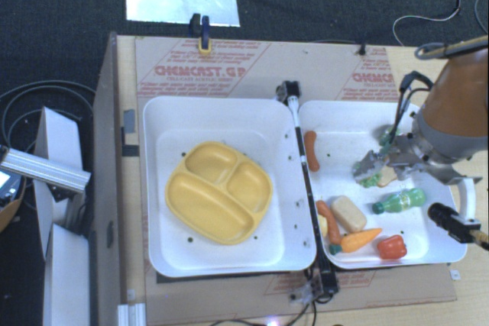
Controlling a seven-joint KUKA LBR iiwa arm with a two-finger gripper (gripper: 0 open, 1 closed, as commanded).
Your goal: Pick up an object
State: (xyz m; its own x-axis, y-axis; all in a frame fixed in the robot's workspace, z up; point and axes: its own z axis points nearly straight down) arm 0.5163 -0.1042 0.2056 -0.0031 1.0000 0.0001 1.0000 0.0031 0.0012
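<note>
While the arm leans in from the right, this is how the scene lies.

Arm: the grey arm with its orange band reaches over the right bin (435,259), its gripper (373,166) low over the bin's middle.

Fingers: whether they are apart or closed cannot be told from this slant, and nothing can be made out between them.

Nearest thing: a small green piece (371,181) lies just under and beside the gripper tip; touching or just apart cannot be told.

Other things in the right bin: a green bottle (399,201) lies on its side just below the gripper; a red sausage (312,150) lies along the left wall; a pale block (348,213), a carrot (361,240), a thinner orange piece (327,214) and a red pepper (391,246) cluster near the front edge.

Left bin: the left bin (164,126) holds a yellow divided tray (219,192), well apart from the arm.

Surface: both bins sit side by side on a board (252,65) with red lettering.

Stage, as a judgement: probably the approach to a grasp, with no object yet lifted.

Risk one: the green piece is small and low, so the fingers may close above it or beside it.

Risk two: the bottle is round and on its side, so a nudge could roll it away.

Risk three: things lying close together could be pushed aside or pinched two at once.

Risk four: a deep descent could press the tips against the bin floor.
</note>
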